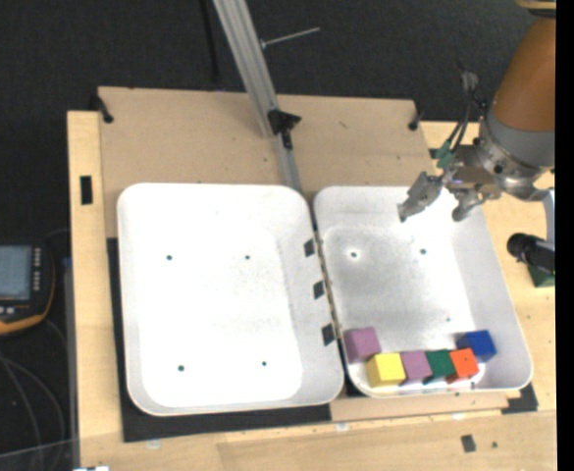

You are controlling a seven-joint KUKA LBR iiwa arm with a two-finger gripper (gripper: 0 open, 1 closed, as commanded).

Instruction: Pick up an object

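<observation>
A cluster of small blocks lies along the near edge of the right bin, toward its near-right corner: a purple block, a yellow block, a second purple block, a green block, an orange block and a blue block, packed side by side and touching. The gripper hangs over the bin's far edge, well apart from the blocks, its two fingers spread open with nothing between them. The left bin sits beside it on the tabletop.
</observation>
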